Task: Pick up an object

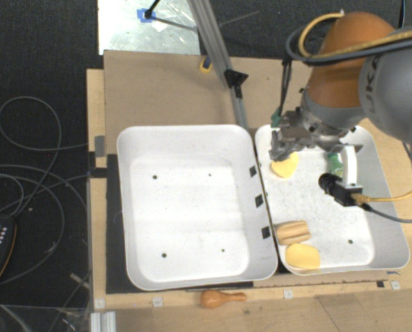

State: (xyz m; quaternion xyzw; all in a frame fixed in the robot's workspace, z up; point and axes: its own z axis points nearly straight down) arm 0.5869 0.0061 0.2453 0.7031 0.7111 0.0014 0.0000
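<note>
The gripper (pixel 283 152) hung over the right bin (pixel 389 244), just above a pale yellow piece (pixel 284 167) at its far-left corner.

The two bins (pixel 192 206) are white with tiny dark dots. In the right bin, a pale yellow piece (pixel 284 167) lies near the top, a tan block (pixel 292 232) lower down, and a yellow lump (pixel 302 256) at the bottom. A small green thing (pixel 335 163) shows there too. An orange-brown pear shape (pixel 221 297) lies on the brown bench (pixel 157 88). The arm (pixel 372 61) is grey and orange.
</note>
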